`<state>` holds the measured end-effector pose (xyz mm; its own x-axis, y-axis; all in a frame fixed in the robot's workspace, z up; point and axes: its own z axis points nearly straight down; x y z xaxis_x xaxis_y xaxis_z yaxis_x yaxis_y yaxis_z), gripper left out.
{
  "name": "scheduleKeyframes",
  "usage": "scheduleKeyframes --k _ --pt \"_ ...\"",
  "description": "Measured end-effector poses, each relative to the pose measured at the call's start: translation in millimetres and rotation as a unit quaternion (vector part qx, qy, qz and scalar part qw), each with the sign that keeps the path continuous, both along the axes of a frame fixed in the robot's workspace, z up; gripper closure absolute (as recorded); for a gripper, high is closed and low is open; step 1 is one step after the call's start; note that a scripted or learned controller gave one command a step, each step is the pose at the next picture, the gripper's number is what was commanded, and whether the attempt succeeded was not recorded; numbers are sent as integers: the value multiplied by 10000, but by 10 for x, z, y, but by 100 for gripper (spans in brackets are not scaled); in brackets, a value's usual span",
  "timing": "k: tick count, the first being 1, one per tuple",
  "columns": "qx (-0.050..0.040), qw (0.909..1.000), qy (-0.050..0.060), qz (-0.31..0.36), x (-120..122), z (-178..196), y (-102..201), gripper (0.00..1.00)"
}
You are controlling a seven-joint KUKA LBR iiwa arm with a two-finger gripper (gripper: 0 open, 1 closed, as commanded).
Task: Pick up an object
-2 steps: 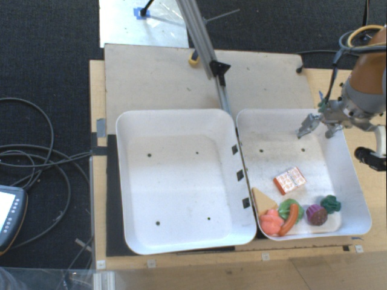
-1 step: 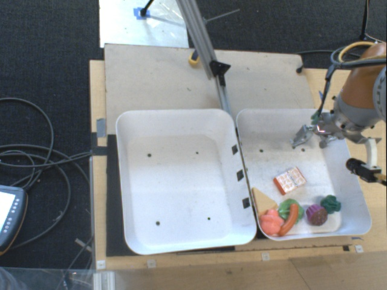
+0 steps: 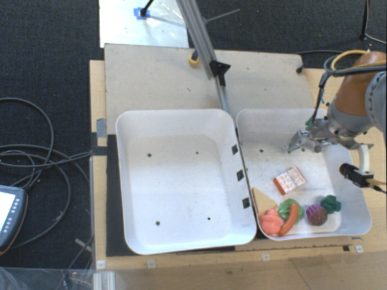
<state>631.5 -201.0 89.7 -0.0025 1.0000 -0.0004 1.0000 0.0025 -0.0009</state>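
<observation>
Nothing is picked up yet — the hand (image 3: 300, 141) hangs over the bare upper part of the right bin (image 3: 266, 132), its state impossible to tell; the objects — an orange block (image 3: 289, 180) and toy food (image 3: 289, 215) — lie nearer the front

White right bin (image 3: 363, 222): orange-and-white checked box (image 3: 289, 180); below it pink toy (image 3: 271, 222), orange carrot (image 3: 289, 219), purple ball (image 3: 316, 214), dark green piece (image 3: 331, 203).

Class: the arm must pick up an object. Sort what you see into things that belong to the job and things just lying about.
Belongs to the job: hand; right bin; orange box; pink toy; purple ball; dark green piece.

Just lying about: left bin; cables; tablet.
</observation>
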Motion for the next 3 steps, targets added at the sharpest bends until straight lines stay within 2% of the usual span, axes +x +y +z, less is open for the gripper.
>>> scheduleKeyframes --k 1,3 --pt "-9 10000 -30 6 19 135 -4 100" --pt "-16 10000 -51 11 26 1394 -29 100"
